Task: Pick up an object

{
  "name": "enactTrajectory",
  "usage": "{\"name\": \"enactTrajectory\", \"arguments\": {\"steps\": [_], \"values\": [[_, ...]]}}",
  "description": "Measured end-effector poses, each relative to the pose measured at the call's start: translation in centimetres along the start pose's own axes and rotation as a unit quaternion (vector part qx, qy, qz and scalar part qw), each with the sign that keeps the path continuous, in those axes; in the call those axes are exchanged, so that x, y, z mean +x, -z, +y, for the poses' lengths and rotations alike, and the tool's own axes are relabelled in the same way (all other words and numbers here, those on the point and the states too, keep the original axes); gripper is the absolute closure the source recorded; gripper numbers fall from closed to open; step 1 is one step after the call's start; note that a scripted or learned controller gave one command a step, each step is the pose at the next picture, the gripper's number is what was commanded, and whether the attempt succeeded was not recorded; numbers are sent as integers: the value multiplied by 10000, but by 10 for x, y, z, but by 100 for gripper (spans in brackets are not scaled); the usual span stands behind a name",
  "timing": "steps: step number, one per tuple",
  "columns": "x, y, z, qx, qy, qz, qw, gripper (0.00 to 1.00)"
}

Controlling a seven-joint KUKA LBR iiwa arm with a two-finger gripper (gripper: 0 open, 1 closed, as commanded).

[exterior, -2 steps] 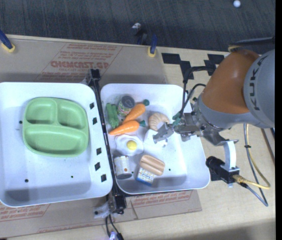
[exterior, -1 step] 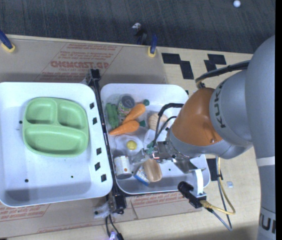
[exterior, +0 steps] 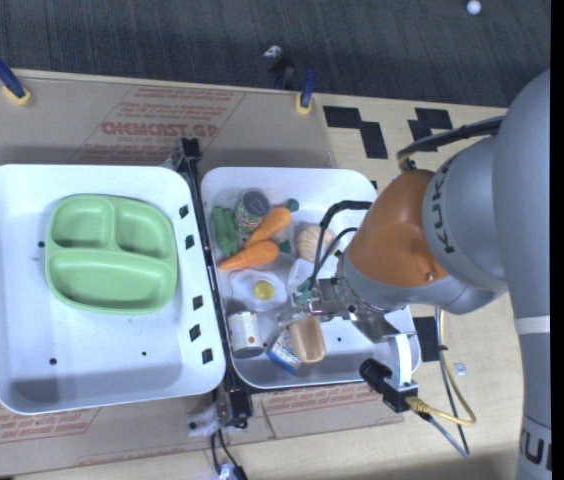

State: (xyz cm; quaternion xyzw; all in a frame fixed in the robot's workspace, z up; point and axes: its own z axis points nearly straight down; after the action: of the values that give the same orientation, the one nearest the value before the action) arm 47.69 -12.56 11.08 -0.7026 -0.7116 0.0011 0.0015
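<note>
The right bin holds a heap of small items. Two orange carrots lie near its middle, with a round can and a green piece behind them. A white disc with a yellow centre and a small white cup lie nearer the front. A tan loaf-shaped piece and a blue-and-white packet rest by the front wall. My gripper hangs low over the bin, just above the tan piece, with the orange band and grey wrist covering the bin's right half.
The left bin holds a green divided plate. A black divider with clips runs between the bins. Cables trail off the arm at the front right. Blue clamps hold the cardboard at the back.
</note>
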Motion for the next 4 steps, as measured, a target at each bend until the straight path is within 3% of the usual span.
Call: {"name": "enactTrajectory", "arguments": {"steps": [3,4], "values": [[0,30,3,-2,76,-23,10000,100],[48,91,1,-19,-21,-2,10000,100]]}}
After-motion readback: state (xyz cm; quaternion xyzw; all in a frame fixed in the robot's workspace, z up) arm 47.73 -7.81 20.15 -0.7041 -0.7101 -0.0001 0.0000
